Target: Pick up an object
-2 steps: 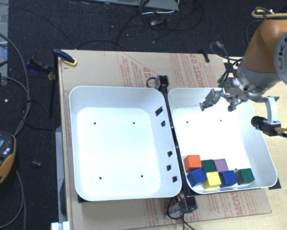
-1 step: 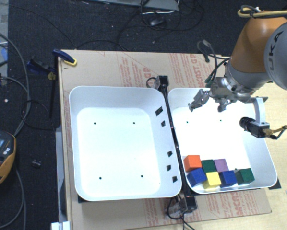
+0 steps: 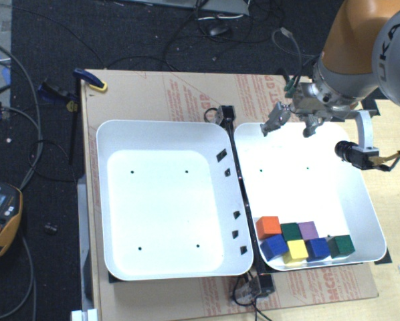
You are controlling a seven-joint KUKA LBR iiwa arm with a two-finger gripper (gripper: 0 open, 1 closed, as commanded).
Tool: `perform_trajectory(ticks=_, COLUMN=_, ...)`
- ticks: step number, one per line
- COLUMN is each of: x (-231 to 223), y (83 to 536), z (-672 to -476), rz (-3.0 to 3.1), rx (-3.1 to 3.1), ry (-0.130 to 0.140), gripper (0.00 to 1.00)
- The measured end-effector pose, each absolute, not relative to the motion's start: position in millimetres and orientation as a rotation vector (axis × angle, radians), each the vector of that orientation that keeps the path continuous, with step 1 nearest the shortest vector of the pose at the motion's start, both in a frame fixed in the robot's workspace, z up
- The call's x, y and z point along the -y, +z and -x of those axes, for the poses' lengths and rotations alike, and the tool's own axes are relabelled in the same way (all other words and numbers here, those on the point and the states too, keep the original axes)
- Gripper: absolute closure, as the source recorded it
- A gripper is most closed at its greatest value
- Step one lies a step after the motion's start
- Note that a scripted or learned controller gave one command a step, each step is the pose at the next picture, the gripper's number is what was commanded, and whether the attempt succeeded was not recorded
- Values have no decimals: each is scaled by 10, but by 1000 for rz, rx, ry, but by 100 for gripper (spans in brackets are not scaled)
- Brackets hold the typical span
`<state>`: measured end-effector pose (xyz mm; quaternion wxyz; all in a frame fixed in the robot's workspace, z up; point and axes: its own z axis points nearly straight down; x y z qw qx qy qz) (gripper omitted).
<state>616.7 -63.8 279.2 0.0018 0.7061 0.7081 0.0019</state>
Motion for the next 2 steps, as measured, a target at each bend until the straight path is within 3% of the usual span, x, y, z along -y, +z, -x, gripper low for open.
perform_trajectory(ticks=1, x=335, y=2231, z=-5687, rz=-2223, rx=-2227, ry=-6, gripper=0)
perform_trajectory(ticks=2, x=339, y=2852, z=-5928, rz=-2218, rx=-2220, ry=5, gripper=0)
